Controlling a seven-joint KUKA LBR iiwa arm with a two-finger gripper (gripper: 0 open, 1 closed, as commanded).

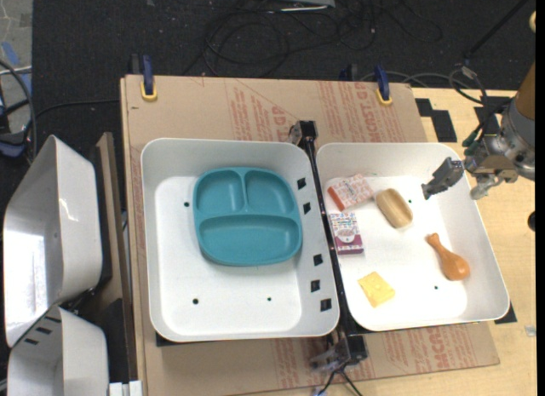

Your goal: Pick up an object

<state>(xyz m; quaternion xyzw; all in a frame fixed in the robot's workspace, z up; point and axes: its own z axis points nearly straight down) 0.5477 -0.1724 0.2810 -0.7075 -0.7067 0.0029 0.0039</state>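
A: Quick notes, everything placed vs. the teal plate (248,216). It's smooth plastic, rounded-rectangle, 3 compartments, lying flat in the left bin (170,241).

B: And the pickable stuff?

A: All in the right bin (477,241), i.e. right of the plate, past the black divider strip (322,224) betw. the bins. Nearest the plate: a red-and-white packet (350,191), flat and glossy, and just below it a purple-and-white carton (347,233), boxy, nearly touching the packet. Further right, a tan bread-roll shape (394,208), oval, matte. Beyond that an orange drumstick-like piece (449,257), narrow handle w/ a bulbous end. Lower down, a flat yellow square (375,289), looks like a cheese slice.

B: Pincer?

A: We see the pincer (460,177) far right of the plate, above the right bin's upper right corner. Its dark finger (442,178) points toward the roll but is apart from it. The two fingers look spread apart, nothing betw. them. Grey arm w/ orange band behind it, at the frame's right edge.

B: Anything in the way?

A: Roll sits free, small gaps on all sides. The packet and carton crowd the divider. Both bins are shallow white plastic w/ rounded corners and rest on a brown cardboard sheet (255,113) on the bench, held by blue-and-yellow clamps (148,79) at its far edge. Left of the plate, off the cardboard, spare white tubs (51,215). Cables (255,20) on the dark floor beyond.
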